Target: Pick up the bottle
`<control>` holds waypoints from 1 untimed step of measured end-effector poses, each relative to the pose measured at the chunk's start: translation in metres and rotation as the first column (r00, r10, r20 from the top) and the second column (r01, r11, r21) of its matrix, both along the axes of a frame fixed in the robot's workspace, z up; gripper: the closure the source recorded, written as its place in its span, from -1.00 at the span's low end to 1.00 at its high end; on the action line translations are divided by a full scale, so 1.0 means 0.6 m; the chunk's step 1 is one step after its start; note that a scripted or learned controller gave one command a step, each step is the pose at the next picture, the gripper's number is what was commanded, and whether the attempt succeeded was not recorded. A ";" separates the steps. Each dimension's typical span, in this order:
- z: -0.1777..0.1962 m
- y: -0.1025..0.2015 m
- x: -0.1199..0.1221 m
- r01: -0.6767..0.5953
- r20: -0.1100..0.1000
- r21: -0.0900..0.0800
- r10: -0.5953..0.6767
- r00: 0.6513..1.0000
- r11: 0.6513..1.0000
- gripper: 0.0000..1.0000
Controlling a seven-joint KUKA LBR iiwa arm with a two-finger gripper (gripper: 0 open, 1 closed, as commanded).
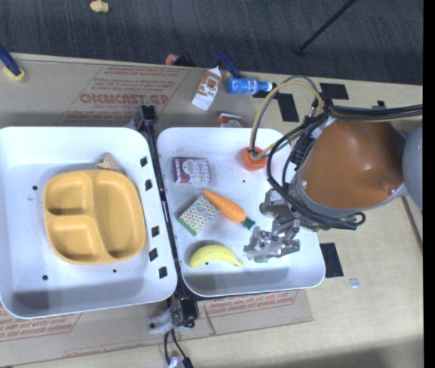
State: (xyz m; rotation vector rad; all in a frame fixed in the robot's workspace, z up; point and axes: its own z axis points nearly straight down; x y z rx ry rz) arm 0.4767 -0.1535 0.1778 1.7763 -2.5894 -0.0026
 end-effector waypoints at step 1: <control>0.054 -0.095 0.000 -0.162 0.001 0.000 0.162 0.987 0.987 1.00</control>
